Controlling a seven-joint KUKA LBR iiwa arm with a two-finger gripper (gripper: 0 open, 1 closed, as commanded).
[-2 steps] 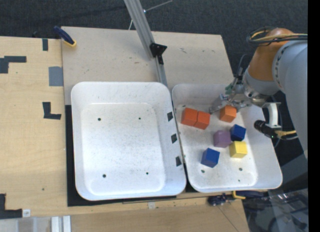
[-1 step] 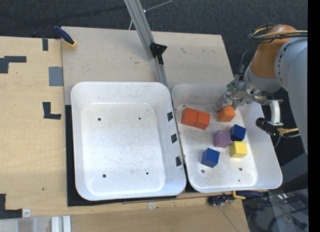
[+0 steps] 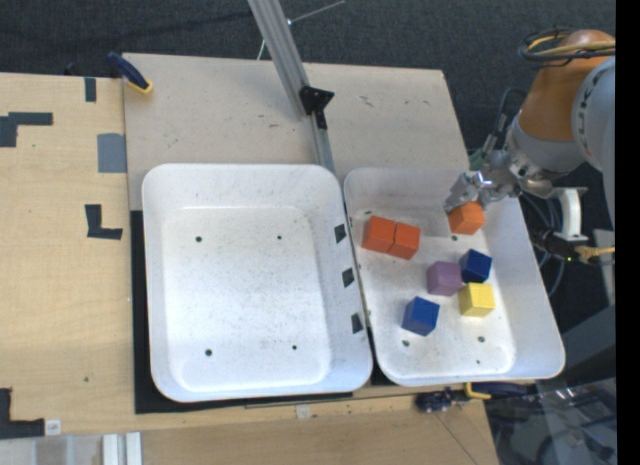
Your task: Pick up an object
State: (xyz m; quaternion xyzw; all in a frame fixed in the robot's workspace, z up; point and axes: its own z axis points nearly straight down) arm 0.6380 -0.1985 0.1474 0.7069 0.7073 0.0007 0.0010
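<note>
My gripper (image 3: 468,199) hangs over the upper right part of the right bin (image 3: 530,353). A small orange cube (image 3: 466,218) sits between its fingertips, and the gripper is shut on it. Lying in the same bin are an orange double block (image 3: 390,237) to the left, a purple cube (image 3: 444,277), a dark blue cube (image 3: 477,265), a yellow cube (image 3: 477,299) and a blue cube (image 3: 421,315) toward the front.
The left bin (image 3: 160,193) stands beside the right one, sharing a middle rim. A slanted metal pole (image 3: 280,33) crosses the bench behind the bins. Cables (image 3: 565,243) hang along the right bin's outer edge.
</note>
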